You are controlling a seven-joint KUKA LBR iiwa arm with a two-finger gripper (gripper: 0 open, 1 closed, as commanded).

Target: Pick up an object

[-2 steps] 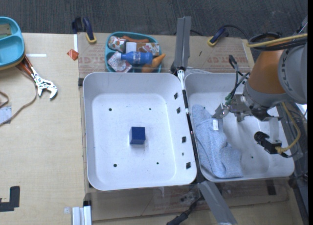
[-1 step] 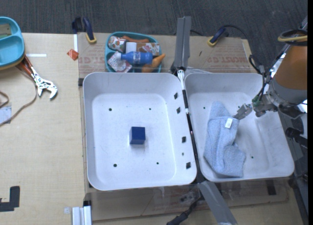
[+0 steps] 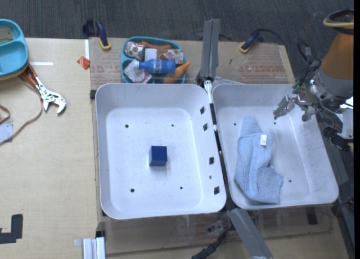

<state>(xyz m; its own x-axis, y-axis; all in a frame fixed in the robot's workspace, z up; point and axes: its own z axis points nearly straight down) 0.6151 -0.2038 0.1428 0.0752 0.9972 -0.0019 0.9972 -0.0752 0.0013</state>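
The gripper [image 3: 292, 107] hangs at the frame's right over the right bin [image 3: 315, 190], fingers spread and holding nothing, ready above the blue cloth [image 3: 254, 162]; a blue block [image 3: 158, 156] lies centre-left.

A small blue block [image 3: 158, 156] sits in the left bin; a crumpled light-blue cloth [image 3: 256, 161] lies in the right.

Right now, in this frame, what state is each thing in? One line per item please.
blue block: resting flat in the left bin, untouched.
light blue cloth: crumpled in the right bin, not gripped.
gripper: above the right bin's upper right part, nothing seen between its fingers.
wrench: lying on the bench left of the bins.
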